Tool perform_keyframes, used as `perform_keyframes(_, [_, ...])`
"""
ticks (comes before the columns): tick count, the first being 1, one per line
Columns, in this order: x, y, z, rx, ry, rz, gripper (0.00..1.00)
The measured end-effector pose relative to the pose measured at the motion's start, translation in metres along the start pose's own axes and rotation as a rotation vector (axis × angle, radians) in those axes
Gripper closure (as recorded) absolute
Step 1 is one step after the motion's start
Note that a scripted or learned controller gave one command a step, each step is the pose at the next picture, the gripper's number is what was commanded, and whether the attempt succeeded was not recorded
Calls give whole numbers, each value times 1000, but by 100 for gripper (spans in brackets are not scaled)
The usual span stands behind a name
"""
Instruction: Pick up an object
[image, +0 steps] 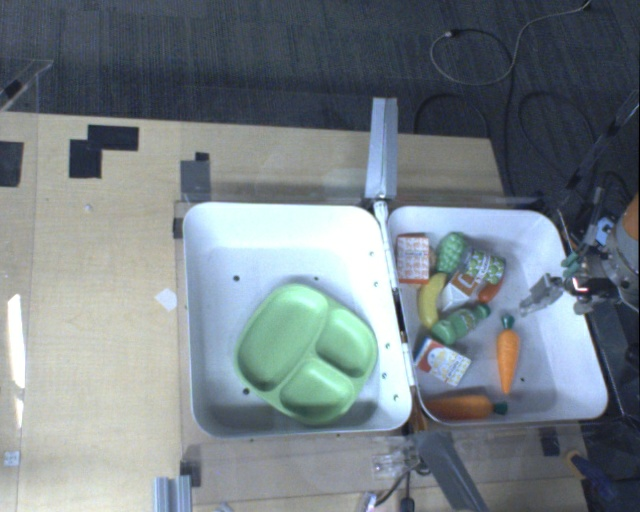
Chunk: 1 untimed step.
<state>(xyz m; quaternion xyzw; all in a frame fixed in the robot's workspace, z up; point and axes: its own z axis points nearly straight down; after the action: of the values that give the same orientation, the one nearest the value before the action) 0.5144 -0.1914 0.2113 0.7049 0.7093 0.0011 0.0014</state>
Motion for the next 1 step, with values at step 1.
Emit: perform_keyframes(1, [6, -4, 122, -9, -2, 51, 0])
